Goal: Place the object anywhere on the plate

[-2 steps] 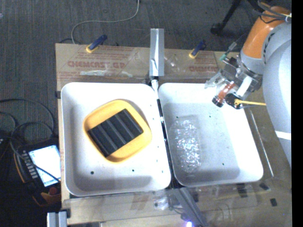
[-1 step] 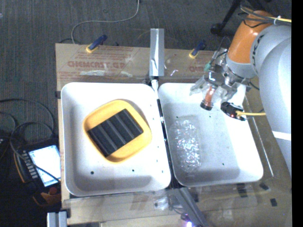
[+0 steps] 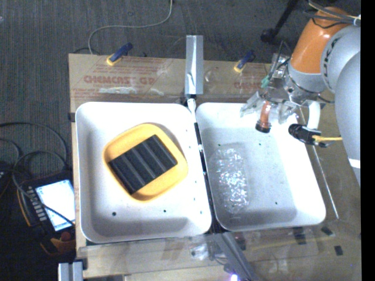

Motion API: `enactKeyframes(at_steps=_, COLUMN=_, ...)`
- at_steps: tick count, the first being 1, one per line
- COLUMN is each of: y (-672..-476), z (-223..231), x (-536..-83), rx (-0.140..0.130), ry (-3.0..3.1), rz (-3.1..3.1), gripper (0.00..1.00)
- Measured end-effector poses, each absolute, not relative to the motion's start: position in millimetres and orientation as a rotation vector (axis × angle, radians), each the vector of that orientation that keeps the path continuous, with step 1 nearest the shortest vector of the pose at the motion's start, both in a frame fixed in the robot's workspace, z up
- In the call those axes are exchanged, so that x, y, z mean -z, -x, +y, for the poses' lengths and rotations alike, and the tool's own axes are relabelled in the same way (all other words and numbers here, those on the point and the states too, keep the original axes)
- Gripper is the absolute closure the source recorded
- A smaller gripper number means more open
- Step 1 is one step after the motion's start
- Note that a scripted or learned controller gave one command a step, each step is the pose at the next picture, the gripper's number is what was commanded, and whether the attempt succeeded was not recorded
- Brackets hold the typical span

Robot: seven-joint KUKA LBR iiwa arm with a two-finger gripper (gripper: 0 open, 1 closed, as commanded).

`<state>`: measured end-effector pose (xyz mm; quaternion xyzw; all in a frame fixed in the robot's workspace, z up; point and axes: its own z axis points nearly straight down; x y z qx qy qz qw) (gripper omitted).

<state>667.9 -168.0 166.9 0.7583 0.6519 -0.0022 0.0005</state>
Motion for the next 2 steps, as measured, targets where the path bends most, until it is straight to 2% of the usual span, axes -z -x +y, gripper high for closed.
enactKeyframes(at_steps=1, y=-620.8, z=-104, x=-141, rx=0.004, ry=-2.355, rz=2.085, gripper=1.00)
enactKeyframes(at_steps=2, y=-637.2, z=-97, x=-95, rx=0.002, ry=-2.099, rz=2.340, gripper=1.00)
